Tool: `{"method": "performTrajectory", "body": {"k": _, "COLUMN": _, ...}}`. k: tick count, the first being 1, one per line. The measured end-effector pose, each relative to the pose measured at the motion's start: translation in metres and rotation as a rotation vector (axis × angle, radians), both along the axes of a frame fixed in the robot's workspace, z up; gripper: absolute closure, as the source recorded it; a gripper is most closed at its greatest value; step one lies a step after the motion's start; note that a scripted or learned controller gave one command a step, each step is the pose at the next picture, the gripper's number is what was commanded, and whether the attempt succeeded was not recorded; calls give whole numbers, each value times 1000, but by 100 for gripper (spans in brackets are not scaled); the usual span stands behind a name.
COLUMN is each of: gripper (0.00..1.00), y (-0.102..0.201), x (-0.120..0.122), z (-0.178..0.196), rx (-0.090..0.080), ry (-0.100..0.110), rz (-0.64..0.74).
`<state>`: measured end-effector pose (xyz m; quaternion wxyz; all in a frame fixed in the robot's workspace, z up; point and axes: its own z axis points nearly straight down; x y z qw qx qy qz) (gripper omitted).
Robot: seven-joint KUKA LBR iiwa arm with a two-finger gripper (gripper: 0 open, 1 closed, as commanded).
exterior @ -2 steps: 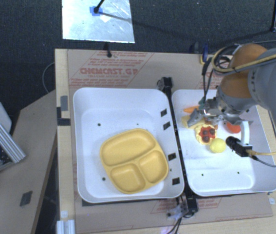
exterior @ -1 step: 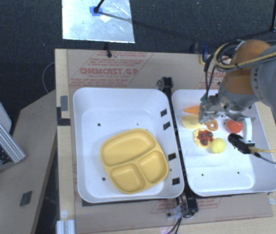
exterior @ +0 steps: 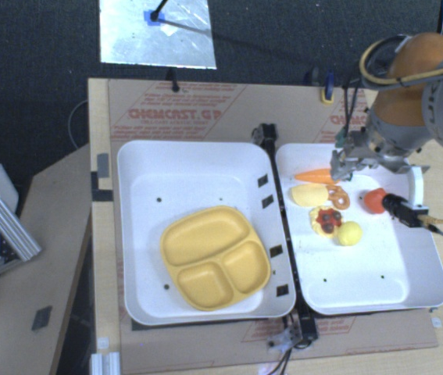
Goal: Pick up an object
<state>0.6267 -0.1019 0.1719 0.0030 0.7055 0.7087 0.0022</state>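
Observation:
The right bin holds several small toy foods near its far side. An orange carrot lies by the bin's back left, with a pale yellow piece just in front of it. A pretzel-like ring, a round pastry with a dark red centre, a yellow lemon-like ball and a red-orange piece lie close by. My gripper hangs low over the carrot's right end, right above the ring.
The left bin holds a yellow three-compartment tray. A black divider clamp runs between the bins. A black-and-white fitting sticks out beside the arm over the right bin. A shiny metal sheet lies beyond the bench.

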Motion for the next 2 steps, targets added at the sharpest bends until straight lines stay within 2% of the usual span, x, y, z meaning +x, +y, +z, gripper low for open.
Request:
{"method": "performTrajectory", "body": {"k": 1, "gripper": 100, "y": 0, "x": 2, "z": 55, "rx": 0, "ry": 0, "rz": 0}}
{"method": "performTrajectory", "body": {"k": 2, "gripper": 100, "y": 55, "x": -7, "z": 66, "rx": 3, "ry": 5, "rz": 6}}
